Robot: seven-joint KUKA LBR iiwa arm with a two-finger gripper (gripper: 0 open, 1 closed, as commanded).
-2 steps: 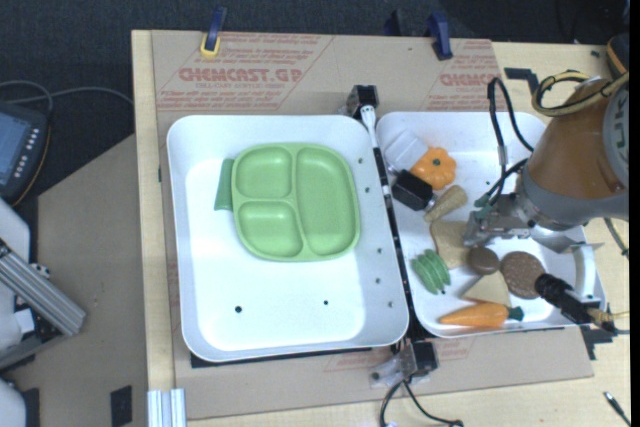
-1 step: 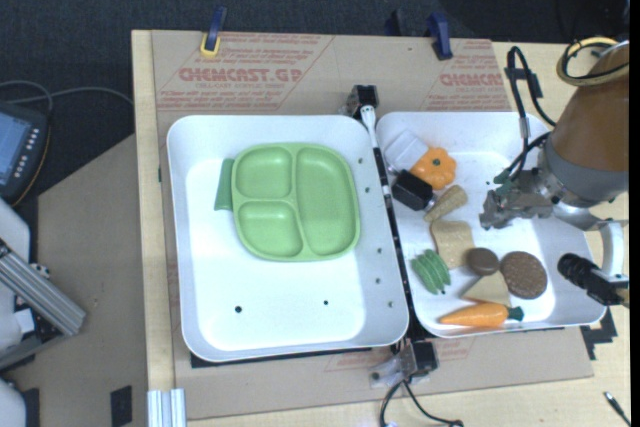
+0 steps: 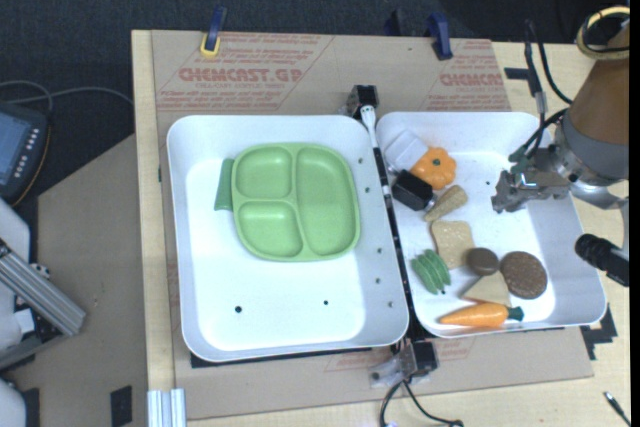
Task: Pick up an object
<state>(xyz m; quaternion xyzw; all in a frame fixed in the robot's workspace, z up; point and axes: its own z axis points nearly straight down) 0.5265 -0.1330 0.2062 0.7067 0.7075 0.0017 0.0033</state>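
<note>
one fixed camera is looking down at a slant on the worktop point(image 3: 300, 55), taking in both bins from above.

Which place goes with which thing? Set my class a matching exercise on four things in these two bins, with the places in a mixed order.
Things:
1. green divided plate
2. carrot
3. orange pumpkin toy
4. tool

Places:
A. near edge of the right bin
B. over the right bin's right half
C. middle of the left bin
D. far part of the right bin

Pairs: 1-C, 2-A, 3-D, 4-B
</note>
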